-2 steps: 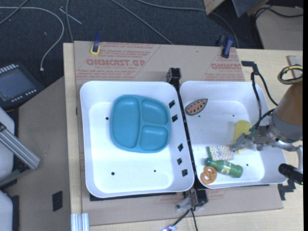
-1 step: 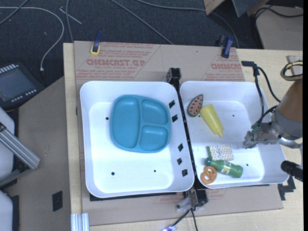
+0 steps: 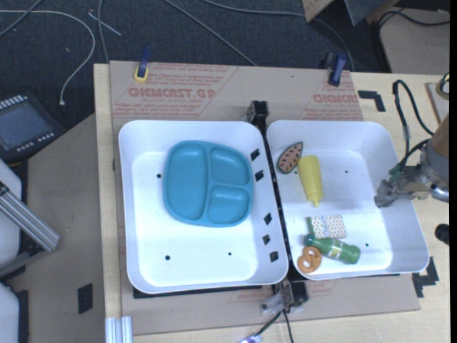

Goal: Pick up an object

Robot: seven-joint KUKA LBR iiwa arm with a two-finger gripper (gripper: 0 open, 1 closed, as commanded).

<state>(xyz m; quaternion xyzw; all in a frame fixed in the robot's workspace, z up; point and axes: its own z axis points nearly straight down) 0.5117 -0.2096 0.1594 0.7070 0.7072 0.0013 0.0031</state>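
From the overhead camera I saw the tool (image 3: 385, 191) blurred at the right bin's (image 3: 371, 138) edge; I couldn't tell its state. A smooth yellow bottle (image 3: 310, 179) lay inside, a glossy blue tray (image 3: 208, 183) left.

2 white bins (image 3: 143, 213), 1 blue divided plate (image 3: 208, 183), 1 yellow bottle (image 3: 310, 179), 1 green bottle (image 3: 335, 249), 1 pizza-slice toy (image 3: 289, 157), 1 patterned square packet (image 3: 328, 226), 1 pretzel-like ring (image 3: 309, 260), 2 blue clamps (image 3: 143, 67) on the counter (image 3: 114, 106).
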